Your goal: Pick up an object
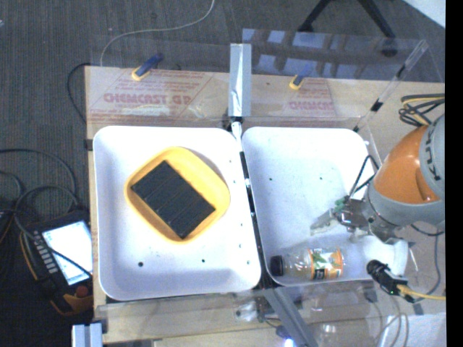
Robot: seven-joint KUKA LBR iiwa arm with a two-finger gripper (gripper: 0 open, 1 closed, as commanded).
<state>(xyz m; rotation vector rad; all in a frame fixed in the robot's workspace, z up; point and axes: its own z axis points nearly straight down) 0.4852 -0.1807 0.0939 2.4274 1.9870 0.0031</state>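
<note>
Item one: a clear plastic bottle point(309, 264) with a dark cap and an orange-and-green label, lying on its side along the lower edge of the right shallow white bin point(304, 165), cap toward the frame's lower centre. It touches or nearly touches the bin's lower wall.

Item two: a yellow rounded dish with a flat black ribbed square set in it point(177, 194), lying in the middle of the left shallow white bin point(116, 266), well apart from the bottle.

Item three: the grey arm with its orange band point(409, 172), entering at the right of the frame, and its gripper point(346, 214) low in the right bin's right part, just above and to the right of the bottle, apart from it. Whether the gripper is spread or pressed together cannot be told (the view is too blurred there); nothing is seen in it.

Item four: the worktop point(145, 100) at the top, with printed sheeting.

Handling note: the bottle is the nearest candidate. A good grasp would likely cross its narrow width at mid-label, coming down clear of the bin wall, since a round body may roll away.
</note>
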